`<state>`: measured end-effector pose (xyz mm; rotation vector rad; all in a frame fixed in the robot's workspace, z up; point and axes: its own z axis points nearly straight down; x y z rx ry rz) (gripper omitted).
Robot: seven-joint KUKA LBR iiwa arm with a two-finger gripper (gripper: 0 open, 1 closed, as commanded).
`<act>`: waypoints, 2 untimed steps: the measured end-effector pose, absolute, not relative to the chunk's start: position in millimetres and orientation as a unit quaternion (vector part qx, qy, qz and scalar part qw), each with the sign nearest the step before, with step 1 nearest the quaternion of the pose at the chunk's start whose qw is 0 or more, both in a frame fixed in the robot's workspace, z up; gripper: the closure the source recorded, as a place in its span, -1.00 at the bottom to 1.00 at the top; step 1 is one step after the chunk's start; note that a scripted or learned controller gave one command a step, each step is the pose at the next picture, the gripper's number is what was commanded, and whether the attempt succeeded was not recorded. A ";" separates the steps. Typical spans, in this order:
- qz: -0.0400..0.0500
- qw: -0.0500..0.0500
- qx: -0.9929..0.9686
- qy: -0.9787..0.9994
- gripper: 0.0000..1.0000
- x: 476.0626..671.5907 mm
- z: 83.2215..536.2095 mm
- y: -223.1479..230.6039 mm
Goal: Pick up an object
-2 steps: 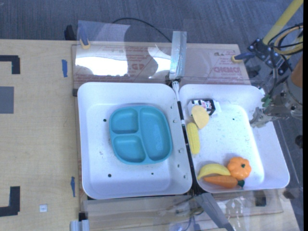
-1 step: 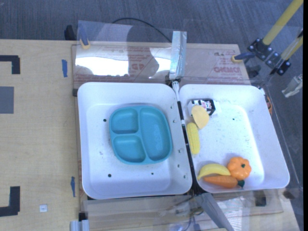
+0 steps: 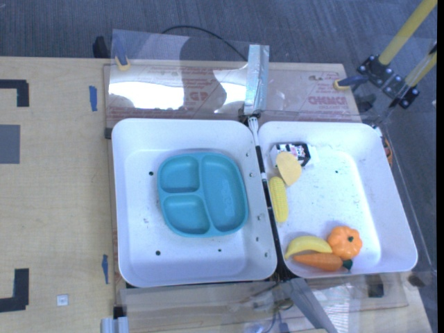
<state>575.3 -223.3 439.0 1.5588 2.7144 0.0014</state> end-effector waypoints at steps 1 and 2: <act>0.000 0.003 0.430 0.903 1.00 652.0 434.8 -221.4; 0.000 0.005 0.430 0.903 -1.00 651.8 436.9 -221.7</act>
